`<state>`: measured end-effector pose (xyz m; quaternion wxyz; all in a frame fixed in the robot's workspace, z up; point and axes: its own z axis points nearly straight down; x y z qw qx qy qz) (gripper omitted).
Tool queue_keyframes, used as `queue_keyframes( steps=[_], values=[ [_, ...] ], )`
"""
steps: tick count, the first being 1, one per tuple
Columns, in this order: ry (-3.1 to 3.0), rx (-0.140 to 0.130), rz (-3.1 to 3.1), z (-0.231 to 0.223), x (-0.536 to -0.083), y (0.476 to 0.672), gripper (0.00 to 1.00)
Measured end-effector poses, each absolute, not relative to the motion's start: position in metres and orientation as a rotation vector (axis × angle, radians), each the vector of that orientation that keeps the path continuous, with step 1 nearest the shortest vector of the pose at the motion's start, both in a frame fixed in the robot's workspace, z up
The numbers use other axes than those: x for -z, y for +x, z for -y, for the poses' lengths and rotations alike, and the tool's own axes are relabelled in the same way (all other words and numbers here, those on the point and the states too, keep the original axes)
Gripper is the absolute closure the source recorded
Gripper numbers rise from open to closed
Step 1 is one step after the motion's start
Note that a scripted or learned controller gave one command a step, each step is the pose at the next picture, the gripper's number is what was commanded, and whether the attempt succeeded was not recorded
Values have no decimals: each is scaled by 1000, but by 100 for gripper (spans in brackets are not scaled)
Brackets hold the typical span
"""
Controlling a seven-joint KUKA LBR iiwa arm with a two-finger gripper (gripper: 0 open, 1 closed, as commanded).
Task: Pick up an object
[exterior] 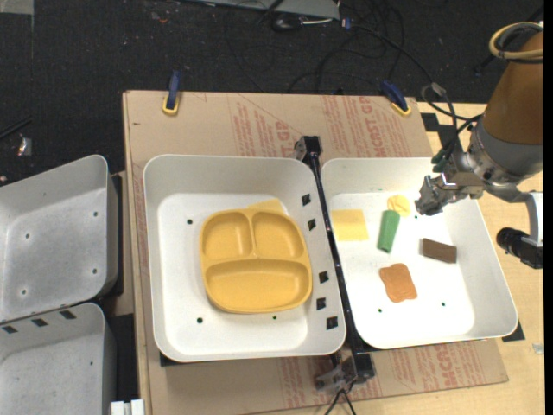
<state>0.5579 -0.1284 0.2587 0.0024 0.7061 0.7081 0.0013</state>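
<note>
The arm is reaching in from the right, its gripper [429, 199] hanging over the upper part of the right bin [484, 318], and from where I'm standing the dark fingertips are bunching into one blurred mass, so I cannot tell whether they are parted or together; nothing is showing between them. The pickable things are all lying in that bin: a small yellow piece [398, 204] just to the left of the tip, a green block [389, 230] down and to the left of it, a yellow square [350, 226] further left near the divider, a brown block [438, 250] below the tip, and an orange slab [398, 283] lower still. The green block is lying with its long axis running nearly up and down the bin, leaning a little, so the fingers would be closing across its narrow width. The yellow piece is looking nearest. The left bin [173, 232] is holding a yellow divided tray [256, 262], well apart from the gripper
</note>
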Motion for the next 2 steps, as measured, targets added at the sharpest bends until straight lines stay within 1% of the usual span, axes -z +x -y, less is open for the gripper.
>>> queue_keyframes(
  steps=[1,2],
  values=[
    [2214,-2,-2229,84,-245,575,100],
    [2214,0,-2230,32,-231,586,100]
  ],
)
